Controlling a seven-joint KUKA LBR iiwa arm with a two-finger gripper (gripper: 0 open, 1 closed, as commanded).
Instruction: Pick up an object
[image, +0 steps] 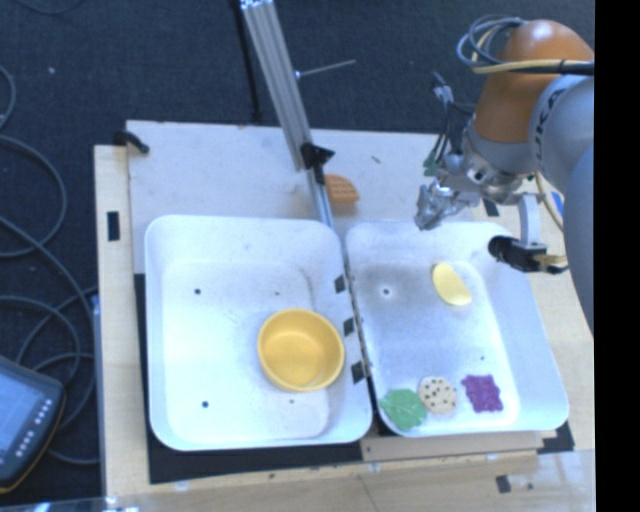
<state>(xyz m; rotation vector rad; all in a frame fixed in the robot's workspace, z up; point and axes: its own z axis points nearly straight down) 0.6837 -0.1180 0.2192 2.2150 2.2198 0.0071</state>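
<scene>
My gripper (432, 212) hangs over the far rim of the right bin (520, 330), pointing down. A yellow oval piece (451, 284) lies in that bin, below and slightly right of the gripper and apart from it. Along the bin's near edge sit a green piece (403, 407), a round cookie-like piece (437, 394) and a purple piece (483, 392). A yellow bowl (300, 349) rests in the left bin (190, 300). Nothing shows between the gripper's fingertips.
An orange object (342, 191) lies on the bench behind the bins, beside a slanted metal pole (285, 95). A black part (515, 254) sticks out over the right bin's far right rim. Cables and a tablet lie on the floor at left.
</scene>
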